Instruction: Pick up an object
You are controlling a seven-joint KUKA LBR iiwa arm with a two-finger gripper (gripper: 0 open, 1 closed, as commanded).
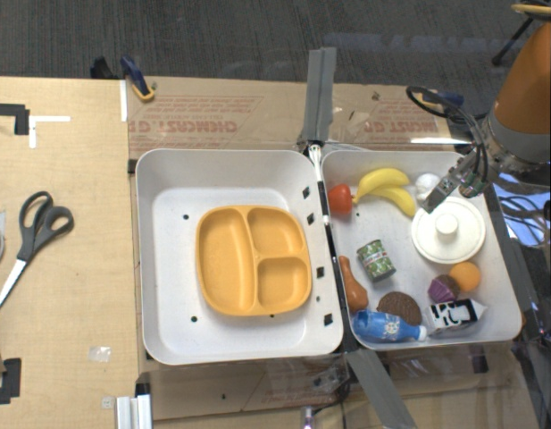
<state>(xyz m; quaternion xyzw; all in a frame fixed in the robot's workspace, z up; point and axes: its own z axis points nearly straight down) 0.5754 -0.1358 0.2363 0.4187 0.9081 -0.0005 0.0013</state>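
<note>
Camera view: the end effector [438, 195] reaches in from the right over the right bin [512, 315], at that bin's far right part. It appears as a dark, blurred shape, so whether it is apart or together I cannot tell, and nothing is visibly clamped in it.

Directly under and just beside its tip sits the white lid [448, 231], a round disc with a knob on top. This looks like the nearest candidate for the pick. Being round, it has no long axis, so the approach angle should matter little; the knob is the likely place to grip.

Just left of the end effector lies the banana [388, 189], its long axis running roughly left to right with a curve, and a white ball [425, 184] sits touching or nearly touching the tip. Further left is the tomato [340, 198].

Nearer the camera than the end effector are the can [375, 260], the orange [465, 277], a purple piece [443, 289], a brown cookie [399, 307], the bottle [388, 328] lying on its side, and a black-and-white carton [455, 312].

Well to the left, in the left bin [159, 266], rests the yellow plate [254, 259], far out of immediate reach. Scissors [29, 235] lie on the counter [61, 329] beyond that.

The coming move, I judge, is a short descent onto the lid.
</note>
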